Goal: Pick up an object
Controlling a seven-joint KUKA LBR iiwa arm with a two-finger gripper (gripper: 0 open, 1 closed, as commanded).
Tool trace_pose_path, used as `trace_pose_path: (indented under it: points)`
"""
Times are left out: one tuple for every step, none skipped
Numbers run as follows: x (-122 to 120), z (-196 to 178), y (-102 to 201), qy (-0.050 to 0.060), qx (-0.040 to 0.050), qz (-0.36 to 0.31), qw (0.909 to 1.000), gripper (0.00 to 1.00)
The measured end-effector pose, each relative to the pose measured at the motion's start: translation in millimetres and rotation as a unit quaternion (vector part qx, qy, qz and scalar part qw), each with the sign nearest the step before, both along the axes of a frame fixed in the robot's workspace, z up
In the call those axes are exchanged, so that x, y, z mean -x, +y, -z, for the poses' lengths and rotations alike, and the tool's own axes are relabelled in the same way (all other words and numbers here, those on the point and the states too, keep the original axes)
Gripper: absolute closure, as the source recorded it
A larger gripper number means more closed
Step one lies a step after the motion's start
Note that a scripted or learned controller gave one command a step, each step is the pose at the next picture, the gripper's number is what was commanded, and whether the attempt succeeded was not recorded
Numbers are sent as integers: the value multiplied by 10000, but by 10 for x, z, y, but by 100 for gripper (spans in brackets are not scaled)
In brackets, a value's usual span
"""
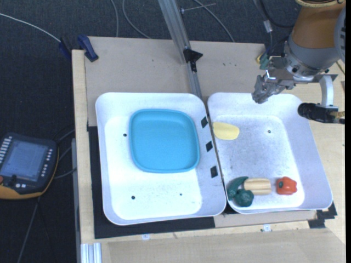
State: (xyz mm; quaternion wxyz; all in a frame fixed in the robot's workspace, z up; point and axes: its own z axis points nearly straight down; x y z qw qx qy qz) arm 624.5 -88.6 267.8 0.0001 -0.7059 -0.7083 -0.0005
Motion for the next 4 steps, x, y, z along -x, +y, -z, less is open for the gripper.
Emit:
trace_pose_path:
  points:
    - [154,161,473,5,-2,-3,10000,100]
    - [357,102,923,-1,-3,0,10000,100]
    - [547,157,1303,3,-1,2,10000,100]
    - [737,132,1817,3,-4,-4,10000,100]
